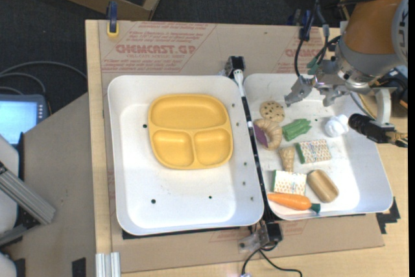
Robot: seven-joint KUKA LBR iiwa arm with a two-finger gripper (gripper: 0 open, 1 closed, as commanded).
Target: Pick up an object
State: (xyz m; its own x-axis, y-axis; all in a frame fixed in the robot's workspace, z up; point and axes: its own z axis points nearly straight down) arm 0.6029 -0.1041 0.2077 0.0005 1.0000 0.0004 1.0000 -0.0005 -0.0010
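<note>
**Desk:** Where do the fingers (316, 91) stand?

**Photographer:** Spread wide and holding nothing, they hang over the far end of the right bin (373, 194), the gripper under the grey arm (369, 52).

**Desk:** And the nearest pick?

**Photographer:** A toy cookie (273, 109) lies just beside the left finger, toward the camera; a green pepper piece (296, 129) lies a little nearer the camera, apart from both fingers. Beyond them sit a patterned block (314, 152), a bread roll (322, 185) and a carrot (290, 202).

**Desk:** How would the pepper handle?

**Photographer:** Likely light, stiff plastic and a bit slippery; best pinched across its narrow middle. The yellow divided plate (190, 130) sits in the left bin (130, 159), well apart, on the worktop (162, 48).
</note>
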